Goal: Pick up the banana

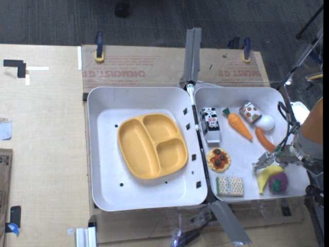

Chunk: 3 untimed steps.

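At the lower right of the frame the gripper [268,162] hangs low over the right-hand bin [234,95], its metal fingers [262,163] spread apart in a released stance, with nothing seen between them; their tips sit just above the upper end of the banana [266,176], close enough that I cannot tell whether they touch it.

The banana lies in the lower right part of that bin, curved, its yellow body running down and to the left; a purple and green fruit [278,183] rests right against its right side, which leaves little free room on that flank and probably explains why the fingers come at the upper end rather than the middle.

Moving outward, an orange-red sausage-like piece [265,139] lies just above the gripper, with a white egg [265,122] and a small printed packet [250,112] beyond it; a carrot [239,125] slants toward the upper middle of the bin; a black and white carton [210,123] stands by the left wall; a small pizza [218,159] and a cracker [230,186] lie lower left.

The left-hand bin [97,138] holds a yellow divided plate [152,145], well apart from the work.

The banana is not yet lifted; I judge the step to be the closing approach, and the crowding fruit is the likeliest cause of a slip.
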Available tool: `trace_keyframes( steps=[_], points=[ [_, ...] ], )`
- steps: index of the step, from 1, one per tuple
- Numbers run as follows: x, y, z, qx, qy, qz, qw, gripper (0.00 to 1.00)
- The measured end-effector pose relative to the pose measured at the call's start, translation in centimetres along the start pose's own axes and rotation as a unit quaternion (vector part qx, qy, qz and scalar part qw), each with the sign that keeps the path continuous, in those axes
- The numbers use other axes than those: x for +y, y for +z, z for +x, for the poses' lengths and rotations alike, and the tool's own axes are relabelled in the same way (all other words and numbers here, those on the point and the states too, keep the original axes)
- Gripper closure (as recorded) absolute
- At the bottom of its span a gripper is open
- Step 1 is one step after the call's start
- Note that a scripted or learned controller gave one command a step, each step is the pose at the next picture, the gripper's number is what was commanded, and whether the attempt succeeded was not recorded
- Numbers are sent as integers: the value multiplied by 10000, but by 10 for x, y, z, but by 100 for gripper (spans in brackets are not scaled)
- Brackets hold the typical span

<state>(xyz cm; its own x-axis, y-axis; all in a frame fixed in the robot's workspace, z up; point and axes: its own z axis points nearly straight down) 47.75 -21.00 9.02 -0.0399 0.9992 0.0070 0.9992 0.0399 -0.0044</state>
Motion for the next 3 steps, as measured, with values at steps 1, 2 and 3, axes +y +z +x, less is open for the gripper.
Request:
trace_keyframes(
  steps=[1, 2, 3],
  points=[
    [1, -9, -2, -20, 22, -13, 10000, 100],
    [1, -9, -1, -12, 13, -8, 10000, 0],
    [0, -1, 0, -32, -1286, -12, 9917, 0]
  ],
)
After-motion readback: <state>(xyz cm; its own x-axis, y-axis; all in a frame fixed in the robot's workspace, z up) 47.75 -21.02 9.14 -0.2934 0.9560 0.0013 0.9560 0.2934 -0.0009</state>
